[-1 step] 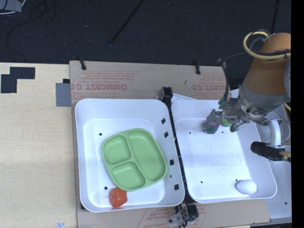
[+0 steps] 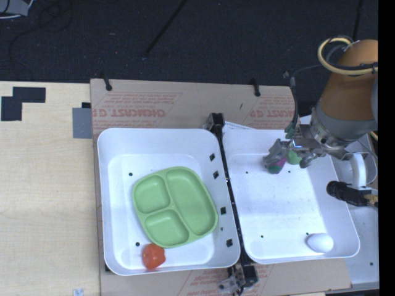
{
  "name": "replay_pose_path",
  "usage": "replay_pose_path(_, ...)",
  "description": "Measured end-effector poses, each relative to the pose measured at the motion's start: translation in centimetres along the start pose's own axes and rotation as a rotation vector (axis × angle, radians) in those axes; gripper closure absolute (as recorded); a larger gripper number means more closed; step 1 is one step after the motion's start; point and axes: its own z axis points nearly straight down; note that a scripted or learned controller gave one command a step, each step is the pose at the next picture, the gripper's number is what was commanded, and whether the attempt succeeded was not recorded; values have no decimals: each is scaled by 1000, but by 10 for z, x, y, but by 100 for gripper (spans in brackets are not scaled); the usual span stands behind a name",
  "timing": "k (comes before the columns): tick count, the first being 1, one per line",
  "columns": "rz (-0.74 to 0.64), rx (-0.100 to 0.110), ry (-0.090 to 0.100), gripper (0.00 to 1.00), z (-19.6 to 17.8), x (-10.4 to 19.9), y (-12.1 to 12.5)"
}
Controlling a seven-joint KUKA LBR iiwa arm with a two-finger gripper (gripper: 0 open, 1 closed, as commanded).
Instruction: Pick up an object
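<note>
Left bin [image 2: 117, 165]: green tray [image 2: 175, 206], red object [image 2: 153, 256] at its near edge. Right bin [image 2: 345, 239]: white egg [image 2: 320, 242] near-right; gripper [image 2: 285, 158] far in the bin. A grasp would go best centred on one item, clear of the walls. Finger state: cannot tell; a blurred green-pink shape sits at the tips.

The arm [image 2: 349, 97] is cut off by the right edge, so its upper part goes unseen. At the gripper [image 2: 290, 156] the fingers blur into a small grey, pink and green lump [image 2: 276, 161]; what that lump is, I can't make out. The orange thing [image 2: 153, 256] in the left bin [image 2: 114, 165] is too small to name, and the green plate [image 2: 175, 206] covers its top edge. The white object [image 2: 320, 242] nearly melts into the right bin [image 2: 278, 227]. The cables [image 2: 18, 2] at top left run out of frame.
</note>
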Motion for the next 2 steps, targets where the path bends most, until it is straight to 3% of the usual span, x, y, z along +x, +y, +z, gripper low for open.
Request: replay_pose_path(2, 1, 9, 2, 0, 119, 9, -9)
